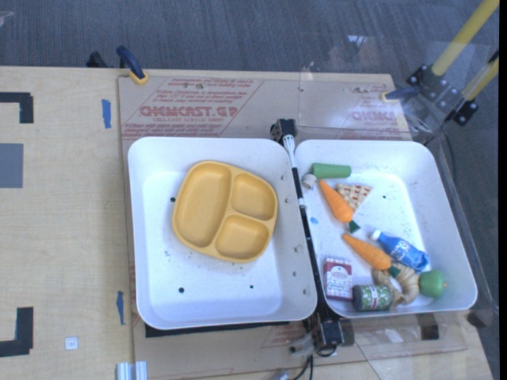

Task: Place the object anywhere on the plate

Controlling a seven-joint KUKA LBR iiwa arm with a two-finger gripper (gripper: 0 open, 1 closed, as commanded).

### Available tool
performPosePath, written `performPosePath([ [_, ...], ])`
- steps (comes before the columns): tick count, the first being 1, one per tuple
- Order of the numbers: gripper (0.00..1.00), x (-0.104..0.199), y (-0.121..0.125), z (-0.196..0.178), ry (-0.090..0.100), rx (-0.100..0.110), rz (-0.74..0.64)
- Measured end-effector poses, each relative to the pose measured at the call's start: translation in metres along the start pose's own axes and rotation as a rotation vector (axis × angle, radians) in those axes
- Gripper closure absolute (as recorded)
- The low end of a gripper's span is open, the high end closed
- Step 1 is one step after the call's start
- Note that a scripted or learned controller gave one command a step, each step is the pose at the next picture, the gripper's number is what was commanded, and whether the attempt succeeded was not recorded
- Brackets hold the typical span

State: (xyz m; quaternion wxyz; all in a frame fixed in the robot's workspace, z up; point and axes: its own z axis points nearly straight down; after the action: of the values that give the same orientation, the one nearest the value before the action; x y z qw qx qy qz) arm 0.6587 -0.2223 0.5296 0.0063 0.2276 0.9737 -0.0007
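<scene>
Yellow plate [224, 210] alone; toys crowd the right bin [444, 182].

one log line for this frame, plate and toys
plate: yellow, three compartments, left bin | toys: two carrots, waffle, blue bottle, red carton in right bin | step: none placed yet

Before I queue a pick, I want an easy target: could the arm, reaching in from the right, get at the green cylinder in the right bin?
Probably yes: the green cylinder lies alone near the bin's far wall, nothing on it.
</scene>
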Motion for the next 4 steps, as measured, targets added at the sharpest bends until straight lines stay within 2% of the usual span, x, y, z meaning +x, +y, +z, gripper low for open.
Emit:
performPosePath([
  [1, 0.00, -0.001, 0.000, 0.028, 0.010, 0.002, 0.007],
  [2, 0.00, 0.000, -0.001, 0.001, 0.000, 0.000, 0.047],
  [3, 0.00, 0.002, -0.001, 0.051, 0.012, 0.002, 0.154],
  [4, 0.00, -0.002, 0.000, 0.008, -0.001, 0.001, 0.111],
])
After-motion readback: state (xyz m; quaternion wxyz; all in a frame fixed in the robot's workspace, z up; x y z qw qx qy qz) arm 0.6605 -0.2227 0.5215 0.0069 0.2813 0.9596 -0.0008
